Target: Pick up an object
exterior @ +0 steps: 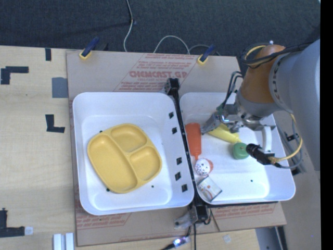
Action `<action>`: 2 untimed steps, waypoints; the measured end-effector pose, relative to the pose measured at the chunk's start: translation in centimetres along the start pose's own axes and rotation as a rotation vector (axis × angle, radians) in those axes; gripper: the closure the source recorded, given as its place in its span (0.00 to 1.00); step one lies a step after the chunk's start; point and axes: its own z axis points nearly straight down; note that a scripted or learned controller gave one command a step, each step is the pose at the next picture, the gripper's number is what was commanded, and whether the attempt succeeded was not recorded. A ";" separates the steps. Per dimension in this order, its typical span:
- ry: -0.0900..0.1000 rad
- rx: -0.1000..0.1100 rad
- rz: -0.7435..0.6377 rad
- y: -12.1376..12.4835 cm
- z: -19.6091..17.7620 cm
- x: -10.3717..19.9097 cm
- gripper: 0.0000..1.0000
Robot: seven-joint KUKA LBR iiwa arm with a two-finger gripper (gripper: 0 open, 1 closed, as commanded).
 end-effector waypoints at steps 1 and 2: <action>0.006 -0.001 -0.001 0.1 -1.2 0.2 1.00; 0.016 0.014 -0.004 0.9 -5.5 0.2 1.00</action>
